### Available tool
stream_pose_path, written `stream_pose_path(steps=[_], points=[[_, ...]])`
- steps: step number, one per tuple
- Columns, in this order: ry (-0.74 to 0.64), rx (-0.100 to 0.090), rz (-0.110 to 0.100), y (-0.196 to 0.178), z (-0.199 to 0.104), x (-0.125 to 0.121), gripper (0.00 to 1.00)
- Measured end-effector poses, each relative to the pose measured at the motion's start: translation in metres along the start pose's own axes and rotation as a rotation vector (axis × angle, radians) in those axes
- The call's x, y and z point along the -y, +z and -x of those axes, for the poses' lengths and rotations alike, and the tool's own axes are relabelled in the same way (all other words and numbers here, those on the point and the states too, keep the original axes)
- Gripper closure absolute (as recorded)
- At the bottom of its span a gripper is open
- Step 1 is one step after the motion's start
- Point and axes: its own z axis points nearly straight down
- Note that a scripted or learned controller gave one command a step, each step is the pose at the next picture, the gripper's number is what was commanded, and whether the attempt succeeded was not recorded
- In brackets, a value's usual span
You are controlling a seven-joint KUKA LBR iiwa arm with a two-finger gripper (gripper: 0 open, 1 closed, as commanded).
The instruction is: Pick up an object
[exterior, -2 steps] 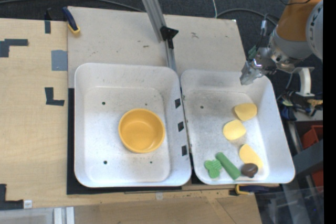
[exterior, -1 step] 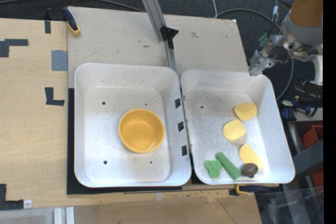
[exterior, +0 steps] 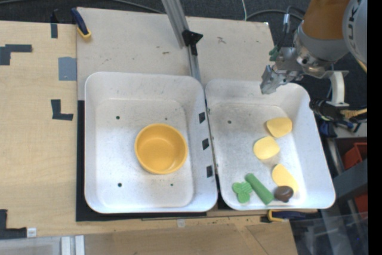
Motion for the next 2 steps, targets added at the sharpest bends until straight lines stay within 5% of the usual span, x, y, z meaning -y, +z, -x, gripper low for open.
stream_pose_path(steps=[2], points=[[-0.001, 0.000, -0.001, 0.009, -0.106, 0.028, 1.00]])
